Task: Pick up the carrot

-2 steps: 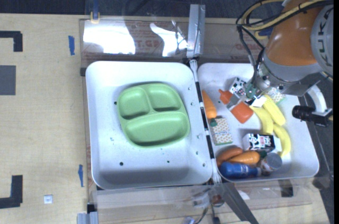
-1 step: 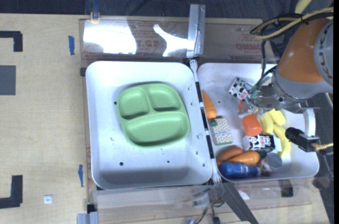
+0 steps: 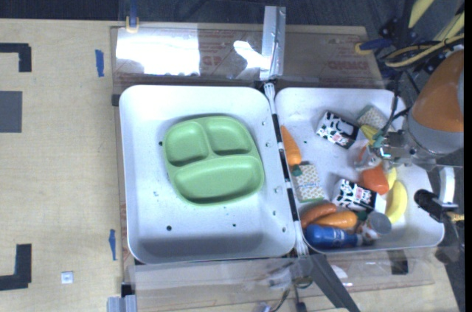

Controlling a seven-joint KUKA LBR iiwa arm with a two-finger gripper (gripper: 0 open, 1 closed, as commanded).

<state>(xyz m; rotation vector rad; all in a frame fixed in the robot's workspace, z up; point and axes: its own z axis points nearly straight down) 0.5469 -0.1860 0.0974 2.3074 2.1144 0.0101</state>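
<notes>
The carrot (image 3: 290,146) lies in the right bin (image 3: 310,100), hard against the wall shared with the left bin (image 3: 140,111), its tip toward the far side. The gripper (image 3: 383,148) hangs over the bin's right part; whether it is open cannot be told. A good approach likely comes from above, closing across the carrot's width, clear of that wall. A green divided plate (image 3: 214,158) fills the left bin. The wooden bench (image 3: 51,178) stands on dark carpet.
</notes>
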